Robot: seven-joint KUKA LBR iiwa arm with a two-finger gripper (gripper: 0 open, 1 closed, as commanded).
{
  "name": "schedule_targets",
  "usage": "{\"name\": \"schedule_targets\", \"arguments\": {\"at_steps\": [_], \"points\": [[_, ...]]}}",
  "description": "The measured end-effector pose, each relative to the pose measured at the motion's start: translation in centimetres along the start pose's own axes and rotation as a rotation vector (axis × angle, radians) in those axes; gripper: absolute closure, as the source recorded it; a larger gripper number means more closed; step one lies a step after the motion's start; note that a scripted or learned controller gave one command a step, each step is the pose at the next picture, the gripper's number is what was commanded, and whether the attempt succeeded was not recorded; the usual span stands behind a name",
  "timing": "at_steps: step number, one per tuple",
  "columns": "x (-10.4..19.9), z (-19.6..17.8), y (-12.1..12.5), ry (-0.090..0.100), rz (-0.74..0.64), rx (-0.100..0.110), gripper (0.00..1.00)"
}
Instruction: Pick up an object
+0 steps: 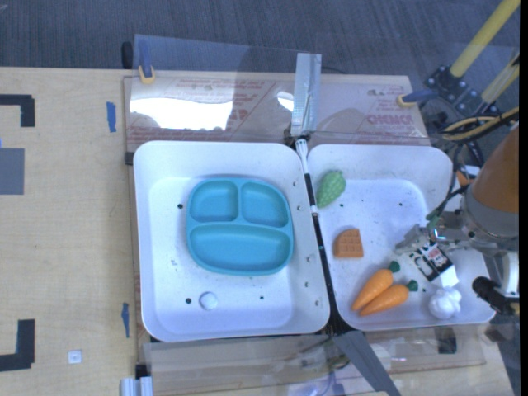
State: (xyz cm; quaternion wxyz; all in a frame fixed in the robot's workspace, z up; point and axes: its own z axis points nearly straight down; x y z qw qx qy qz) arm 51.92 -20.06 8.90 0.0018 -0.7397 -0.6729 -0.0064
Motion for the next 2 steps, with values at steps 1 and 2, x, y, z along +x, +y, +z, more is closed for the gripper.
{"name": "schedule_targets", "arguments": {"at_steps": [1, 2], "points": [[-0.5, -1.1, 0.1, -0.008, 0.005, -0.005, 1.0], [9.8, -8.8, 2.4, -0.009, 0.018, 0.0, 1.0]]}}
